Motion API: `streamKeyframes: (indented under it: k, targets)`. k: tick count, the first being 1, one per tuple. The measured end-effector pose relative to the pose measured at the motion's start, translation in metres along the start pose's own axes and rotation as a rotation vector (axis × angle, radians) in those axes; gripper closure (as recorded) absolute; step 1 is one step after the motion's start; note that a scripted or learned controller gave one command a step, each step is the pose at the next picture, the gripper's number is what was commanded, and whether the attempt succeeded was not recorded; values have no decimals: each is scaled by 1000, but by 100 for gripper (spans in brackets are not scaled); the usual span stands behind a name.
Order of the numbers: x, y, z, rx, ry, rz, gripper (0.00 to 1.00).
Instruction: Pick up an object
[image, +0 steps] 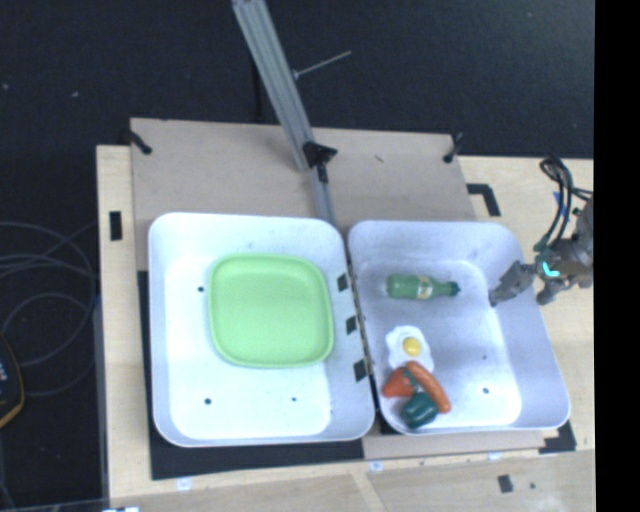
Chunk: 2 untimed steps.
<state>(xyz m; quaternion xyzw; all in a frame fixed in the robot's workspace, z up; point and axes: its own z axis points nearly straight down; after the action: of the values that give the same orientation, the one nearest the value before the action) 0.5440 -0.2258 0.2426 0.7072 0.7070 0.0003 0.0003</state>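
Note:
A green bottle (422, 288) lies on its side near the back of the right bin (510, 380). In front of it sit a fried egg toy (408, 347), an orange-red sausage (420, 383) and a dark green piece (420, 409), bunched at the bin's front left. My gripper (530, 284) hovers at the right bin's right rim, well right of the bottle, with nothing between its fingers. The two fingers look spread apart.
A light green square plate (270, 309) lies in the left bin (180, 400). A grey metal pole (280, 85) slants up from the back edge between the bins. Cables (560, 190) hang at the far right.

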Motion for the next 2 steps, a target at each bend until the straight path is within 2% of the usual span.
streamKeyframes:
  k: [1, 2]
  targets:
    - [0, 0, 0, 0, 0, 0, 0]
    - [3, -1, 62, 5, 1, 0, 0]
